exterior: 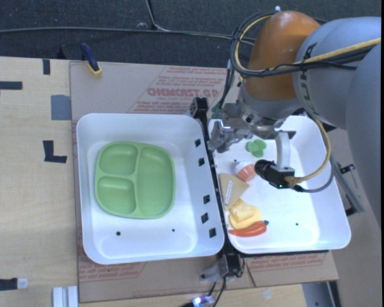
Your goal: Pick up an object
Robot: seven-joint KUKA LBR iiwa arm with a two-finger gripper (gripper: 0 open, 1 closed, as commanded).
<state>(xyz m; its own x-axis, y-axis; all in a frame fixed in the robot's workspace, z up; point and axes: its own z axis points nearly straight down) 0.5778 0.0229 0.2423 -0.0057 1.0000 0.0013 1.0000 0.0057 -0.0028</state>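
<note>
Bulks over the upper right of the scene: grey arm (352, 75) with orange band (278, 47), reaching down into the right bin. Partly covers that bin's upper half.

Carries 2 shallow white bins side by side on a cardboard sheet: table (25, 190).

Left bin (89, 235): holds 1 green divided plate (136, 179), 3 compartments, nothing visible in them. Untouched by the arm.

Right bin (326, 235): holds the candidates for picking, clustered along its left side. From largest down:
- tan wedge-shaped piece (232, 187), lying just beside the central divider;
- yellow piece (243, 213), near the front, touching or overlapping the red one;
- red elongated piece (248, 231), lying flat at the front;
- pink-and-white piece (244, 171), just above the tan wedge;
- green piece (256, 148), closest to the wrist hardware.

Gripper (233, 133): hangs low over the upper left corner of the right bin, close to the divider. State of the fingers: cannot tell, hidden among metal parts and cabling.

Progress, as a judgement: pick not completed. All 5 small pieces appear to rest on the bin floor; none seen raised or held. Arm positioned at the bin, so approach seemingly done. Left to do: closing on 1 piece, most plausibly the green or pink-and-white one nearby, then lifting clear.
</note>
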